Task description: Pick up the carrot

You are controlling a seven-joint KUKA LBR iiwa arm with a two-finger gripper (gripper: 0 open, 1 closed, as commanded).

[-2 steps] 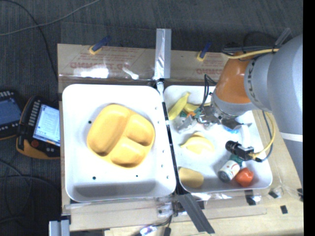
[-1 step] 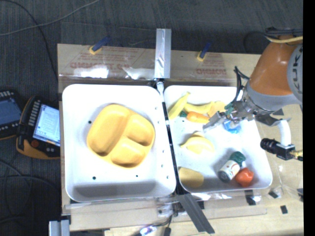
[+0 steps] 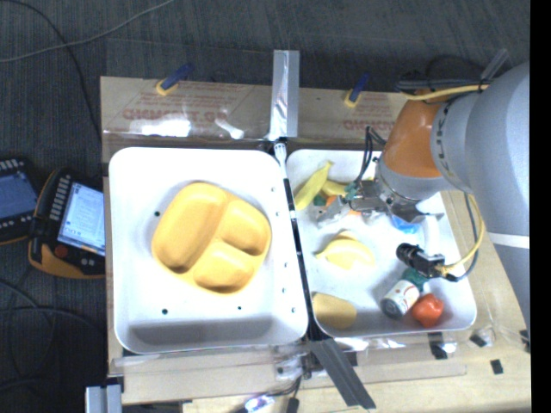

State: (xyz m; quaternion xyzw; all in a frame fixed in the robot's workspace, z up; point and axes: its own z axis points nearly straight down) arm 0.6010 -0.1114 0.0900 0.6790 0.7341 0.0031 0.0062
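Observation:
A small orange piece with a green end, which I take for the carrot (image 3: 322, 200), lies in the upper left of the right bin (image 3: 461, 317), just below a banana (image 3: 311, 185). My gripper (image 3: 343, 206) is low over the bin, right beside the carrot on its right side. The grey arm with its orange band (image 3: 413, 140) comes in from the right above it. The gripper body hides part of the carrot, and I cannot tell whether it touches it.
The right bin also holds a pale yellow lemon-like piece (image 3: 344, 252), a tan potato-like lump (image 3: 334, 310), a small can (image 3: 401, 298), a red tomato (image 3: 428, 310) and a blue item (image 3: 405, 223). A large yellow object (image 3: 211, 235) lies in the left bin (image 3: 129, 317). A handheld screen (image 3: 73, 222) lies left of the bench.

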